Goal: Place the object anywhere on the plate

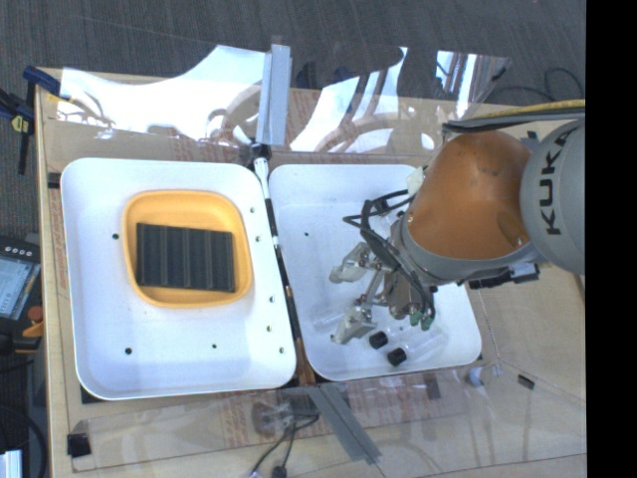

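Note:
A yellow plate (185, 212) with a dark ribbed rectangle in its middle lies in the left bin (100, 347). My gripper (350, 299) hangs low over the right bin (318, 207), left of the orange wrist band. Its two fingers (348, 267) are spread apart, one toward the back and one toward the front, with only white bin floor visible between them, so it is open. Two small black objects (378, 340) (396, 356) lie just right of the front fingertip, near the bin's front wall. The arm hides the right part of this bin.
A raised divider (277, 257) separates the two bins. Black cables (368, 217) loop out from the wrist above the fingers. A clear, shiny sheet (328, 118) stands behind the bins. Loose metal parts (343, 426) lie on the bench in front.

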Controlling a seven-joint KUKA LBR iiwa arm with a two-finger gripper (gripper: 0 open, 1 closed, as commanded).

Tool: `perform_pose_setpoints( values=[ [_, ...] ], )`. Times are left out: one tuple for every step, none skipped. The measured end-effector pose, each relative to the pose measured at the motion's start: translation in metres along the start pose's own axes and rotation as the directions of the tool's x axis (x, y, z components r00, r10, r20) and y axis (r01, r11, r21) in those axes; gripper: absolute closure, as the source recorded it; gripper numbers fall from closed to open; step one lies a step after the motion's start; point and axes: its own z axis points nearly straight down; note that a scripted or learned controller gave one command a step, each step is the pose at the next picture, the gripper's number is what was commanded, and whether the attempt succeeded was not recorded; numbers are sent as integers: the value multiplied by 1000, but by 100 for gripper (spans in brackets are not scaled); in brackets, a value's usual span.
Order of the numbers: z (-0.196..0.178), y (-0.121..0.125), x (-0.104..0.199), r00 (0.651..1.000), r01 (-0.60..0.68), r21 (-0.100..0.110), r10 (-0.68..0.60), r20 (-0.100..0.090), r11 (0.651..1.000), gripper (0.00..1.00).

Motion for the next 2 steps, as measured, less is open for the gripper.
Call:
perform_pose_setpoints(
  values=[
    [8,25,5,957,291,1,-291,2,957,0],
    [17,18,2,816,578,1,-578,1,816,0]
  ],
)
